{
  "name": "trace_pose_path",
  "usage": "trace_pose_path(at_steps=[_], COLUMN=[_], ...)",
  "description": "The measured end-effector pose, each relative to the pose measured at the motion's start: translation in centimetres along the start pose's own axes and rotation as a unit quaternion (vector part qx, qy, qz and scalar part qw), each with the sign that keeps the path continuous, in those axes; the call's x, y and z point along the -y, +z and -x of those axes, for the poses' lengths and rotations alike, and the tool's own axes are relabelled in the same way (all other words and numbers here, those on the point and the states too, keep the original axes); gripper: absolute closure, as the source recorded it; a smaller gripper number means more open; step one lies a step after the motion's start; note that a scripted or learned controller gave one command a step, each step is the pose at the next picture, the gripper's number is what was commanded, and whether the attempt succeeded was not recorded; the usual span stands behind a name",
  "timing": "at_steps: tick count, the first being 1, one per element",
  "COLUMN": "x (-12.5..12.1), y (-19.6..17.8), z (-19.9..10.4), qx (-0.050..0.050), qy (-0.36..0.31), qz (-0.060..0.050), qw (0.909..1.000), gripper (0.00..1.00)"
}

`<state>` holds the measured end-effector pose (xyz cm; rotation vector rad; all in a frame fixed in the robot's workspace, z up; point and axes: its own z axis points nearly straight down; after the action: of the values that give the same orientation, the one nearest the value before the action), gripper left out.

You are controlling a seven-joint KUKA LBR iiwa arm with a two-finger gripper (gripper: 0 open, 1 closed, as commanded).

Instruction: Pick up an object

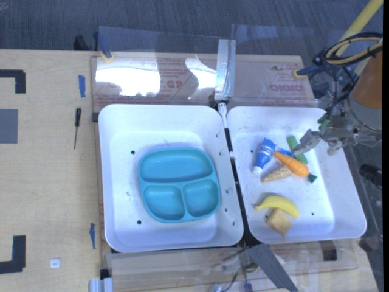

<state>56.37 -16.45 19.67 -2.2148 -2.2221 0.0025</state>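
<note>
The right bin point(340, 215) holds a blue and white tube point(264, 154), an orange carrot point(293, 165) with a green tip, a tan cone point(277, 174), a yellow banana point(278, 204), a tan bread chunk point(280, 222) and a green piece point(296, 146). My gripper point(320, 145) hangs over the right side of this bin, just right of the green piece and the carrot. It is open, its two fingers spread apart with nothing between them. The left finger point(307, 141) points down toward the green piece.
The left bin point(115, 132) bears a blue divided plate point(179, 184). A clear panel and a metal divider point(225, 72) stand behind the bins. Cables and the arm's orange band point(369, 87) crowd the right edge.
</note>
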Motion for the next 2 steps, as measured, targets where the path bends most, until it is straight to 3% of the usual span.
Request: trace_pose_path(at_steps=[1,2], x=[-4.9,-0.2], y=[-5.3,10.7], z=[2.6,-0.2], qx=[0.002,0.001], qy=[-0.023,0.036], qz=[0.005,0.003], qw=[0.9997,0.9993], gripper=[0.0,0.0])
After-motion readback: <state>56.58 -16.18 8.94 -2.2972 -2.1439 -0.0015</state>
